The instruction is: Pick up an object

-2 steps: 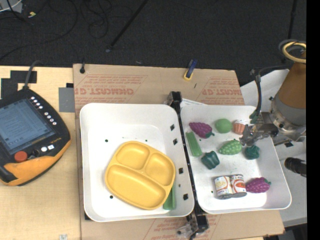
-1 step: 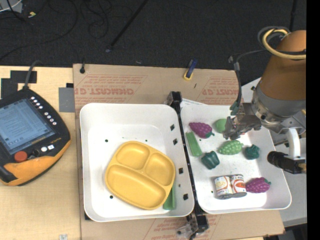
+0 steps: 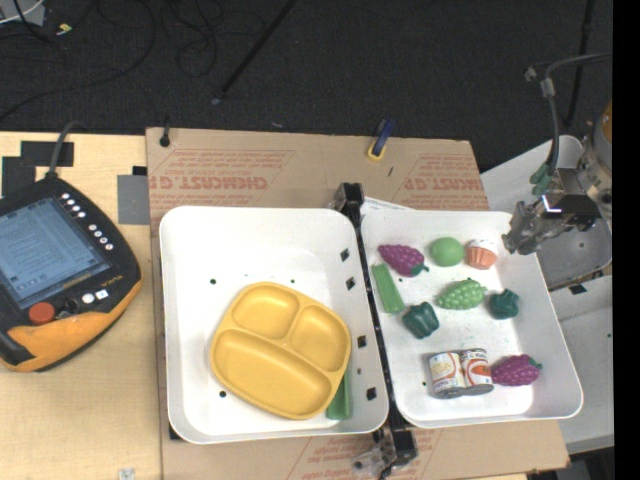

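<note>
White right bin (image 3: pixel 560 368) holds toy food; the gripper (image 3: pixel 527 230) hovers at its upper-right rim, finger state unclear, and must next descend onto an item.

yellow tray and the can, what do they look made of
Yellow tray: likely moulded plastic, matte with a soft sheen, one even colour, rounded compartment ridges. Can: printed label wrap with a greyish rim; metal or toy plastic, can't tell.
</note>
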Motion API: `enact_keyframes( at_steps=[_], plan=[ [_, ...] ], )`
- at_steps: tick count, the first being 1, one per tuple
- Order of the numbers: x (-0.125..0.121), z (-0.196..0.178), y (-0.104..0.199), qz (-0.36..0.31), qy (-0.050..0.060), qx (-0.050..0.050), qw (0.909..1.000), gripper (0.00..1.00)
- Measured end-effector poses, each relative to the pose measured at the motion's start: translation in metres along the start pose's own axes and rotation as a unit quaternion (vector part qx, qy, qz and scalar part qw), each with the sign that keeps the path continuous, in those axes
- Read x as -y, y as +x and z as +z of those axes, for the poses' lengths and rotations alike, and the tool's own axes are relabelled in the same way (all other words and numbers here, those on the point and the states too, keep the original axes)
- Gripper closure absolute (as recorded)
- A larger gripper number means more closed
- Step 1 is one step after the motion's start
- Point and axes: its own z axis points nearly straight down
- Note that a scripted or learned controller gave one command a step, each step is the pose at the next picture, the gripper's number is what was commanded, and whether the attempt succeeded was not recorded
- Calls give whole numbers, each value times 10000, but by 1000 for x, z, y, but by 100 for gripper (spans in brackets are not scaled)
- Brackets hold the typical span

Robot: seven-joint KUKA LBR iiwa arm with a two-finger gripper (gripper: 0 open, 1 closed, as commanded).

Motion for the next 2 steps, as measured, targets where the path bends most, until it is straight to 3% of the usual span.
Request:
enact_keyframes(
  at_steps=[1,2],
  plan=[
    [-27,-21,46,-37,38,-13,10000,100],
    [-53,-18,77,-25,50,-9,10000,100]
  ],
)
